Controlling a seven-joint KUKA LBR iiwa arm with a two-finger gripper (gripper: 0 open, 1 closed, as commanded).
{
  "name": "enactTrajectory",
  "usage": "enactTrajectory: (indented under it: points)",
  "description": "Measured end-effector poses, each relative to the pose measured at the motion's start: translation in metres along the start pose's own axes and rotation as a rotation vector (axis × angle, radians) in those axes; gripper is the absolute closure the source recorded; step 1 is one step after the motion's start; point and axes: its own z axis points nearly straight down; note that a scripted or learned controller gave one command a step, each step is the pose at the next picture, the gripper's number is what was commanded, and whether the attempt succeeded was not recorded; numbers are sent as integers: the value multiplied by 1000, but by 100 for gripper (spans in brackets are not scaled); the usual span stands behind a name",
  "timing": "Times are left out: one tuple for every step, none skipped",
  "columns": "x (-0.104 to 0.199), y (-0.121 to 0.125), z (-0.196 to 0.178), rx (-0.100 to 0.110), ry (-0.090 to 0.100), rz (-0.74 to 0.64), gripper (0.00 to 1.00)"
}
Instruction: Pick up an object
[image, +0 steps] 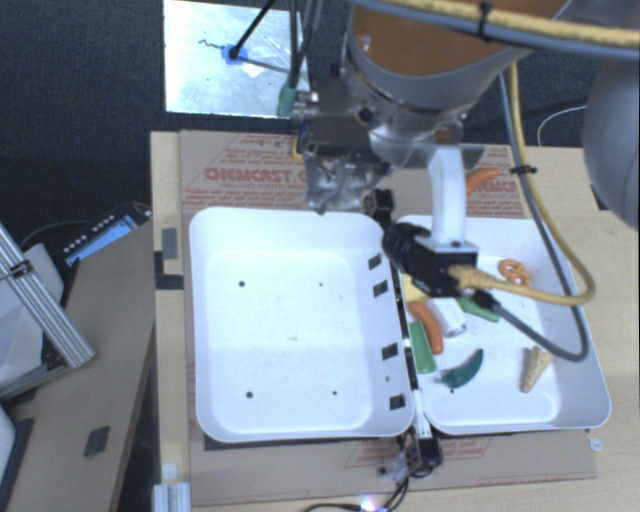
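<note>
End effector (338, 188) hangs over the left bin's (290, 330) far edge. Can't tell if it's wide or narrow, and I see nothing in it. Orange piece (424, 318), cone (535, 368) and the rest lie in the right bin (500, 400), so I'd say nothing's picked yet.

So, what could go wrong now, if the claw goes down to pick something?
The claw hangs above the back rim of the left bin; going straight down, it may strike that rim.
The orange sausage and the green piece lie close together beside the inner wall of the right bin; a grasp there may catch both or scrape the wall.
</note>
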Motion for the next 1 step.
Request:
enactTrajectory:
  points:
    - [0,54,1,-1,-1,4,100]
